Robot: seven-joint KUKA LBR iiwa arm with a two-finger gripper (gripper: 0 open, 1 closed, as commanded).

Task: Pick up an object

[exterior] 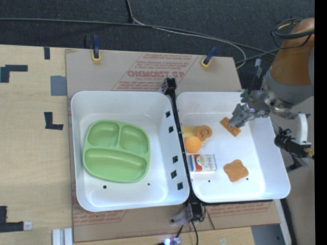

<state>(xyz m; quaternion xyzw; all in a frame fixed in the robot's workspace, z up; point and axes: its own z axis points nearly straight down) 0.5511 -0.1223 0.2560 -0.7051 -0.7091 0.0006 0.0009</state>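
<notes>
Jaws (238, 122) over right bin (265, 185), at small brown block (230, 126) | aperture: I can't tell | block near far wall | I descend straight, centre it, then lift slowly

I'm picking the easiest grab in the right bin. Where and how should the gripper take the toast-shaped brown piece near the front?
Probably from straight above, fingers closing across the flat sides of the toast piece. It lies flat on the floor of the right bin, apart from the small carton and the orange ball, so there is room on both sides. The gripper is farther back.
</notes>
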